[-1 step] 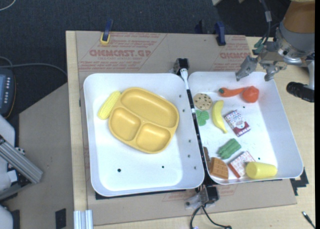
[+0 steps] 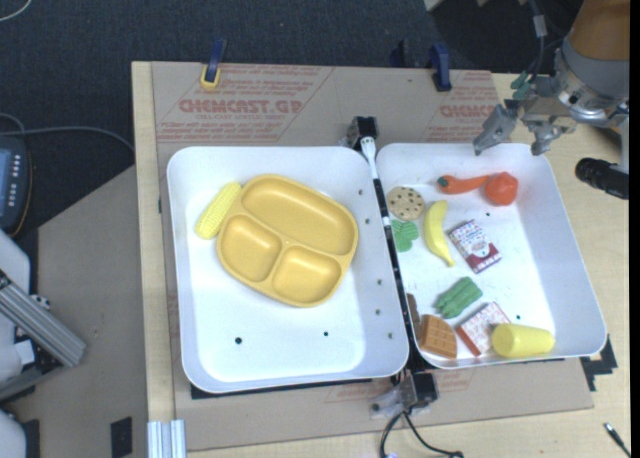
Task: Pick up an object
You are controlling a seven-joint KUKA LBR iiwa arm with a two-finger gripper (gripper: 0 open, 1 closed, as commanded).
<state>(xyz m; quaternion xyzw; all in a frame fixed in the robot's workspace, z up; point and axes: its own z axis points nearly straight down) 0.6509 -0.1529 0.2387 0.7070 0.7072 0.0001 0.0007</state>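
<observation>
- Two shallow white bins lie side by side: the left bin (image 2: 200,326) and the right bin (image 2: 560,246), touching along a shared middle seam.
- One gripper (image 2: 519,137) hangs over the far rim of the right bin, its two fingers (image 2: 492,134) spread apart with nothing between them.
- One yellow divided tray (image 2: 288,238) with three compartments sits in the left bin; one toy corn cob (image 2: 217,210) lies against the tray's left edge.
- The right bin holds the loose pieces, all well apart from the tray:
- one orange carrot (image 2: 463,184) touching one red tomato-like piece (image 2: 502,188), nearest below the gripper;
- one round cookie (image 2: 405,203) by the seam, one small green piece (image 2: 404,236) just under it, its kind hard to tell;
- one banana (image 2: 437,231);
- two small red-and-white packets, one (image 2: 474,245) beside the banana, the other (image 2: 481,324) near the front rim, print too small to read;
- one green pea pod-like piece (image 2: 458,297);
- one brown waffle (image 2: 437,337) at the front rim;
- one yellow cup (image 2: 520,340) on its side, overlapping the second packet.
- Two blue clamps (image 2: 212,64) grip the board's far edge.
- The arm (image 2: 600,36) is cut off by the top-right corner.
</observation>
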